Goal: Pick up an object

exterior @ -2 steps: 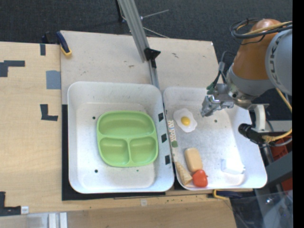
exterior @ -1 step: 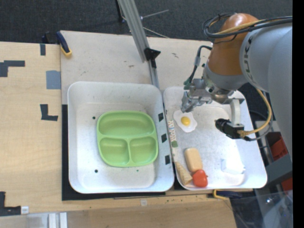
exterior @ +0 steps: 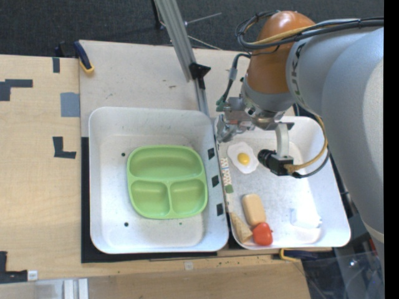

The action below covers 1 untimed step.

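Fried egg [exterior: 242,159] lay in the right bin [exterior: 336,226], near its back left corner.
I logged the gripper [exterior: 226,129] just above the egg by the wall between the bins; I could not tell its state. Bread roll [exterior: 253,208] and tomato [exterior: 262,234] sat at the front, touching. Green divided plate [exterior: 167,181] occupied the left bin [exterior: 106,167].

Two white bins [exterior: 100,167], one green tray [exterior: 167,180], one fried egg [exterior: 242,159] (toy), one tomato [exterior: 262,234], one bread piece [exterior: 253,208].
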Tool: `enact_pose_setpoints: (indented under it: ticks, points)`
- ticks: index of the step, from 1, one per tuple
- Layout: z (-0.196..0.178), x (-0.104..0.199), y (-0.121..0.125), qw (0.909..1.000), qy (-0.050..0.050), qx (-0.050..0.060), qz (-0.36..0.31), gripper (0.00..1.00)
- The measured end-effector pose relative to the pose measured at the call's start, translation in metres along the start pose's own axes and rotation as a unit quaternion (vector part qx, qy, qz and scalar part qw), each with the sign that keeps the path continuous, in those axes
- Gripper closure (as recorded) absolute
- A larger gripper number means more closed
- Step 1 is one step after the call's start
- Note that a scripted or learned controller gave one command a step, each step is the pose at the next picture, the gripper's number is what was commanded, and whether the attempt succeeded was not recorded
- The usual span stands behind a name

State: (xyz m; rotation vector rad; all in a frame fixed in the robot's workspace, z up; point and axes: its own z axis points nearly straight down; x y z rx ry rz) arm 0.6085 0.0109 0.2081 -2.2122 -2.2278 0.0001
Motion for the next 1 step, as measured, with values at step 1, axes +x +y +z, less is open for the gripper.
enact_pose_setpoints:
  ticks: [1]
  points:
    - [-0.0107,0.0521,0.0228,1.0000,0.000,-0.001,0.000,1.00]
